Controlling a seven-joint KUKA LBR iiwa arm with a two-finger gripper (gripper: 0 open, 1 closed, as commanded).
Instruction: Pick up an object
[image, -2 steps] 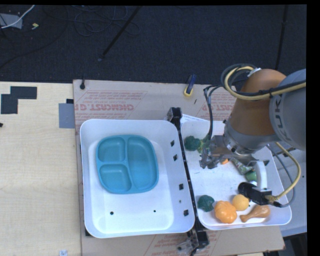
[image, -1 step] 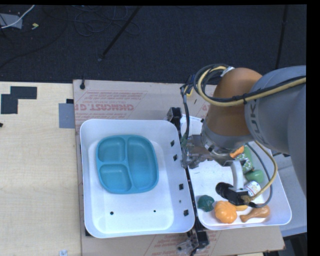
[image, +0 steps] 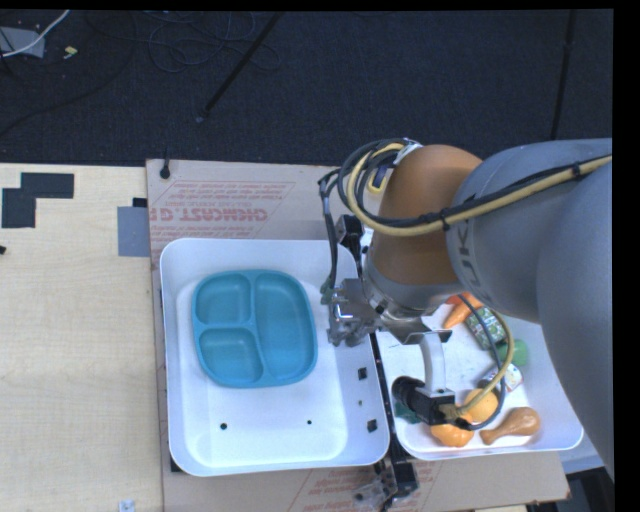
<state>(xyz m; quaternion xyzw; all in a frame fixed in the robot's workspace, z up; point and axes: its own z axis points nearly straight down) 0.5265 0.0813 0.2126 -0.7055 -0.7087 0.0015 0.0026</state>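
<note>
The left bin (image: 200, 440) carries a blue divided plate (image: 253, 327) lying flat toward its far left corner, the near part of that bin's floor bare. Over the walls where the two bins meet hangs the gripper (image: 347, 318), its metal body pointing down beside the plate's right edge but apart from it; whether it is open or closed cannot be told, and nothing shows held in it. The arm (image: 520, 240) reaches in from the right, bent steeply down, its orange band (image: 425, 215) over the far left corner of the right bin (image: 562, 428). Along that bin's near edge lie an orange round piece (image: 450, 436) and a tan gourd-shaped piece (image: 512, 425), close together, well apart from the gripper.
</note>
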